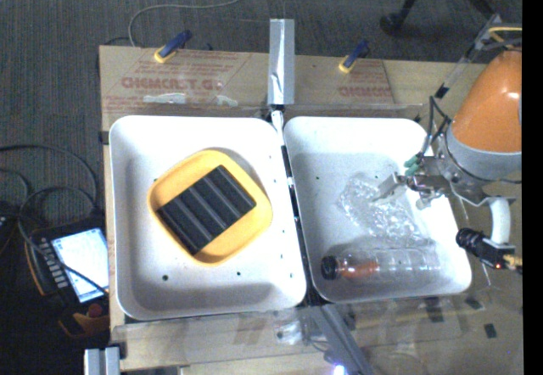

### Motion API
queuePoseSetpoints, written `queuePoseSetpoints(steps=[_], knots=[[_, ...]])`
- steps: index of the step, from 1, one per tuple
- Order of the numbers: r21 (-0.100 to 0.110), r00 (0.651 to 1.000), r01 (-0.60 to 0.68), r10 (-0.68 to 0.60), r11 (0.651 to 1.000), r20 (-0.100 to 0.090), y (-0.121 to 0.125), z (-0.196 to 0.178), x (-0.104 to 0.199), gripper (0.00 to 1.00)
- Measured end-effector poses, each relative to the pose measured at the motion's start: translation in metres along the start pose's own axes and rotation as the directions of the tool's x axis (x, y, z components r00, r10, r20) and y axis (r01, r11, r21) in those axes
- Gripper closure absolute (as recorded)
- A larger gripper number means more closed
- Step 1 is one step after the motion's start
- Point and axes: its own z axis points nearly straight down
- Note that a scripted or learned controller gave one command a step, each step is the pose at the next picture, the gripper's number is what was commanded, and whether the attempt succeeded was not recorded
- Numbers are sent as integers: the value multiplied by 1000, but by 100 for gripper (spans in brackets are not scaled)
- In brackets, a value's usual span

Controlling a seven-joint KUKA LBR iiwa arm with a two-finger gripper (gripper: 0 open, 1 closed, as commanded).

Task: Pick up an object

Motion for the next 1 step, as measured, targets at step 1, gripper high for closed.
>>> queuePoseSetpoints(steps=[1], knots=[[0,1000,2,-2,1000,-1,1,-9,1,100]])
